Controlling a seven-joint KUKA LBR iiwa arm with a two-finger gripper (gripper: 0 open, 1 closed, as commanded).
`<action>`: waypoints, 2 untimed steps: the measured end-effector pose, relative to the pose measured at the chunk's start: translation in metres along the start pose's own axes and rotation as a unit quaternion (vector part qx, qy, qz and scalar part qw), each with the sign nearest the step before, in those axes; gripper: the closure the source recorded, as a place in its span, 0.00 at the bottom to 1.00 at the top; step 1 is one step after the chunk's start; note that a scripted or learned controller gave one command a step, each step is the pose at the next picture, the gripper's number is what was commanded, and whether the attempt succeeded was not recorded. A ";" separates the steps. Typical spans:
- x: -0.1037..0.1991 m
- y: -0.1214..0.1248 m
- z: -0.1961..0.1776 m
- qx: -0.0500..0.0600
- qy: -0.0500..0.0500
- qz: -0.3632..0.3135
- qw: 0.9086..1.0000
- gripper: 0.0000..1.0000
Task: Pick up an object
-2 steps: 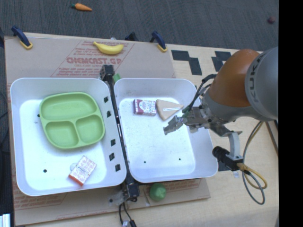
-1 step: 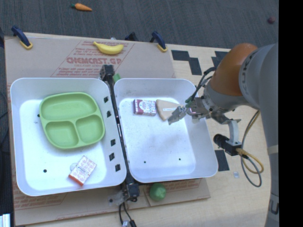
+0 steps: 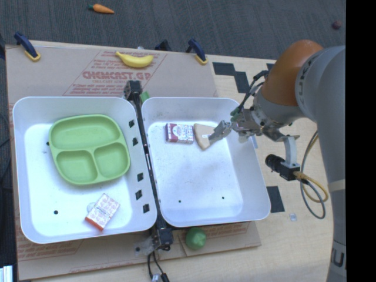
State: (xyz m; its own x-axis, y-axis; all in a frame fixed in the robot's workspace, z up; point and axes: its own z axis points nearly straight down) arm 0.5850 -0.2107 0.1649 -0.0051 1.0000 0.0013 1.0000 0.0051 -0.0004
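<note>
- Within the right bin point(image 3: 247, 175), near the far wall, a beige wedge point(image 3: 203, 135) is seen, just right of a red-and-white carton point(image 3: 179, 133).
- Its long axis is judged to run from upper right to lower left; the narrow end points lower left.
- Its surface is noted as pale tan, plain.
- The gripper point(image 3: 216, 133) is placed at the wedge's right edge, touching or overlapping it.
- Grip cannot be confirmed.

I see the bench evenly and brightly lit from overhead, my two white bins point(image 3: 194, 213) close to washed out on their floors. Shadows are soft and short (a faint one lies under my gripper point(image 3: 216, 132)). Focus is mildly soft throughout; the far carpet stays dim.
</note>
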 end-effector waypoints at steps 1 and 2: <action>0.000 -0.078 0.015 0.002 -0.001 -0.001 1.000 0.00; 0.000 0.071 0.074 0.002 0.000 0.000 1.000 0.00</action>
State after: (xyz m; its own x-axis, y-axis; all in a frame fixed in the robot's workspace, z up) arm 0.6562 -0.2098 0.0909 -0.0049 1.0000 0.0023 1.0000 0.0049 -0.0035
